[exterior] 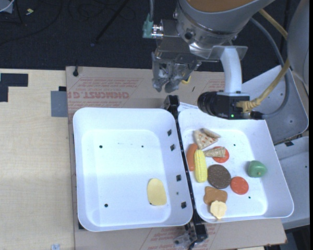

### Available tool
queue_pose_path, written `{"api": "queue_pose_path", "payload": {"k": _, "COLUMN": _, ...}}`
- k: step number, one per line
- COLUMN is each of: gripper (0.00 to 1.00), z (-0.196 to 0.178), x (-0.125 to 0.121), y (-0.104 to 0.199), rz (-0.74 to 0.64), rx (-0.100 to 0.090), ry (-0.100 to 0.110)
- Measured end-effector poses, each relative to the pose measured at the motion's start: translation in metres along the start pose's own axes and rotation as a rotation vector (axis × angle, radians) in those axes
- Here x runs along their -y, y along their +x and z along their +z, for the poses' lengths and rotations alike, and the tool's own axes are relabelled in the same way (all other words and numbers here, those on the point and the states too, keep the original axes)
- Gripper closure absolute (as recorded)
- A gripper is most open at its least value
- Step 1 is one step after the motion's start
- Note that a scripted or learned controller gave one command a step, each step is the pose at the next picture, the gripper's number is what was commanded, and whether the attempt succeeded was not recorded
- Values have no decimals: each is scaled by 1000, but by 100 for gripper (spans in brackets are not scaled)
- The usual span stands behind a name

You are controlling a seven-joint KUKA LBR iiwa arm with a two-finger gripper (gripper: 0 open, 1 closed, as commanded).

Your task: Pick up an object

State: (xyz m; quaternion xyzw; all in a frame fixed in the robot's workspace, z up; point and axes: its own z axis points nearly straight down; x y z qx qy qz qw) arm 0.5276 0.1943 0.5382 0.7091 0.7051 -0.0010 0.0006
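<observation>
Up at the top middle of the frame, the end effector (169, 82) hangs above the counter (31, 155), behind both bins; honestly can't tell its state from here. The left bin (88, 129) has one pale yellow piece (156, 192) near its lower right. The right bin (274, 191) holds the corn cob (200, 165), brown cookie (218, 176), green piece (256, 169) and some other toy food.
</observation>
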Motion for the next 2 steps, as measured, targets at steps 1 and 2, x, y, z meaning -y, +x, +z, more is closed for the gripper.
{"api": "queue_pose_path", "payload": {"k": 1, "gripper": 100, "z": 1, "x": 55, "y": 52, "rz": -12, "rx": -1, "ry": 6}}
{"api": "queue_pose_path", "payload": {"k": 2, "gripper": 100, "z": 265, "x": -33, "y": 41, "rz": -3, "rx": 7, "ry": 17}}
